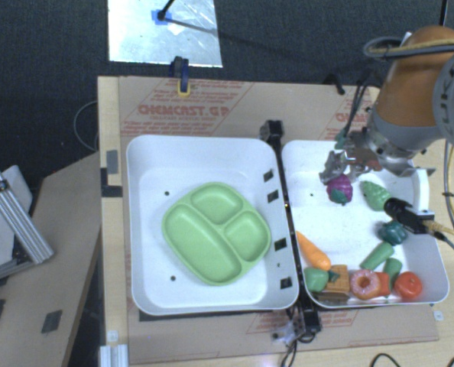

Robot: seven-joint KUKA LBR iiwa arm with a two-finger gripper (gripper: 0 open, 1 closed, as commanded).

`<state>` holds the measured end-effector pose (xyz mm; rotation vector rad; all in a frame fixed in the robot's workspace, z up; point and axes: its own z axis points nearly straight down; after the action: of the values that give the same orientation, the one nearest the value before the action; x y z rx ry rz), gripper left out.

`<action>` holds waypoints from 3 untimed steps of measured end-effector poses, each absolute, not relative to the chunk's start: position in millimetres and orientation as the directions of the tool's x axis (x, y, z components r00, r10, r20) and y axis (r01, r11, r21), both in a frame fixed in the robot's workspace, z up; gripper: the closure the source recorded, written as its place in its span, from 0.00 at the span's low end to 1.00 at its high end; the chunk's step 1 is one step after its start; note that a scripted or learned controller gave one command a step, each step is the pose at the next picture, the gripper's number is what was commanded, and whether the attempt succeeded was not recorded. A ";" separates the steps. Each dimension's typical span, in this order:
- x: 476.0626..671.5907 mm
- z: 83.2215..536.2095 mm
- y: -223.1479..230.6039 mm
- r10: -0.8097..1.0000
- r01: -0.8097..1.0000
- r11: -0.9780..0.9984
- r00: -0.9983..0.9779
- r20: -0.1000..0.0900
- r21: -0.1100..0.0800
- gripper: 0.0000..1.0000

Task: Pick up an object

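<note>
Camera view — jaws over purple toy, grip state unclear — wrist-hidden.

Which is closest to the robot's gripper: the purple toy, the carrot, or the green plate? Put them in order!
From the gripper:
1. Purple toy, right bin, just under it.
2. Carrot, right bin's left edge, lower down.
3. Green plate, left bin, farthest.
</note>
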<state>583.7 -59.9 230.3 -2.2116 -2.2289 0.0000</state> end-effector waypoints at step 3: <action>491.2 224.4 -19.0 1.000 1.000 0.006 -0.006 0.001 0.002 1.00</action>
<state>491.2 -19.0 224.4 -2.2155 -2.2282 -0.0026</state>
